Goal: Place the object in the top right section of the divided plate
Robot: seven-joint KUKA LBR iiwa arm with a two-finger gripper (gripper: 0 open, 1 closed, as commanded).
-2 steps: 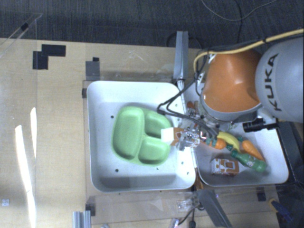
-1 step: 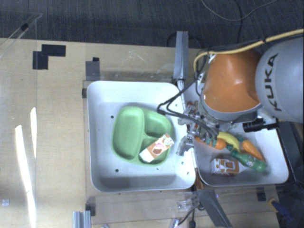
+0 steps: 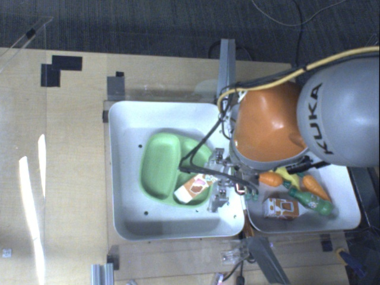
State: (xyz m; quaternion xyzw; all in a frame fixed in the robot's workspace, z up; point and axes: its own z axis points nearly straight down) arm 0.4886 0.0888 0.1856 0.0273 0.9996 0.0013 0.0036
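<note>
Orange-banded wrist (image 3: 267, 126) looms closest, claw (image 3: 218, 186) beneath it, low over the green divided plate (image 3: 161, 165) in the left bin (image 3: 127, 218). Finger spacing — cannot tell. Small brown-white packet (image 3: 195, 189) lies on the plate's lower right section beside the claw. Right bin (image 3: 350, 218) holds carrots (image 3: 314, 186), bottle (image 3: 309, 200), carton (image 3: 281, 207) — the leftover stock.

The divided plate (image 3: 160, 165) is pale green, and the packet (image 3: 195, 189) on it is white with orange-brown print. Both bins (image 3: 127, 218) are white. The right one holds an orange carrot (image 3: 314, 187), a green bottle (image 3: 313, 202) and a brown-and-white carton (image 3: 281, 207). The bench (image 3: 65, 177) is light wood.
</note>
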